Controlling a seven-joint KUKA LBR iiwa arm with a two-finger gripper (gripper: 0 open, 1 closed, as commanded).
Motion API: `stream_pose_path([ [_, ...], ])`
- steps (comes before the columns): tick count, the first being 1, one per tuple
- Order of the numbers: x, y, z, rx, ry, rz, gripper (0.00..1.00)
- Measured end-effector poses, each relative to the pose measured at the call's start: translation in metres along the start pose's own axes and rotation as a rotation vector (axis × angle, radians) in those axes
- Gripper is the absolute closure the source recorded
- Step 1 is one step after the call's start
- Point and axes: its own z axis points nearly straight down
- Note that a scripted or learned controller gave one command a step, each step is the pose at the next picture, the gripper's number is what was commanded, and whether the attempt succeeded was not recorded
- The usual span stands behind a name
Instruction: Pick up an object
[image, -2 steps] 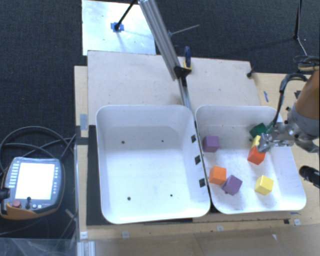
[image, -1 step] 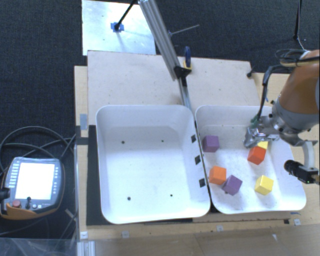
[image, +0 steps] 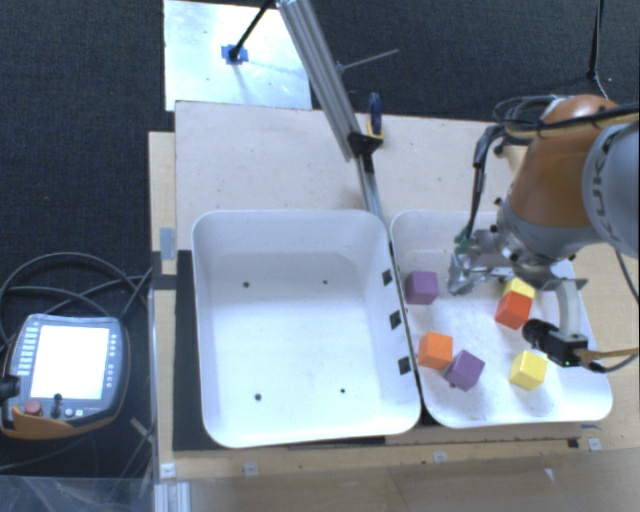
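- White plastic, two shallow bins side by side on the bench: left bin, right bin.
- Grey arm with orange band, reaching in from the right over the right bin.
- Gripper, low over the far part of the right bin; whether it is open or closed cannot be told from here, and nothing is seen held.
- Purple cube, near the right bin's left wall, just beside the gripper.
- Orange cube, nearer the front, touching or almost touching a second purple cube.
- Orange-red block with a yellow block directly behind it, partly under the arm.
- Yellow cube, towards the front right.
- Teach pendant on the floor at left, cable looped round it.
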Motion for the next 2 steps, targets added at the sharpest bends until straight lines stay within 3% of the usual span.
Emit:
stream_pose_path([
  [2,0.108,0.018,-0.003,-0.001,-0.001,0.002,1.0],
])
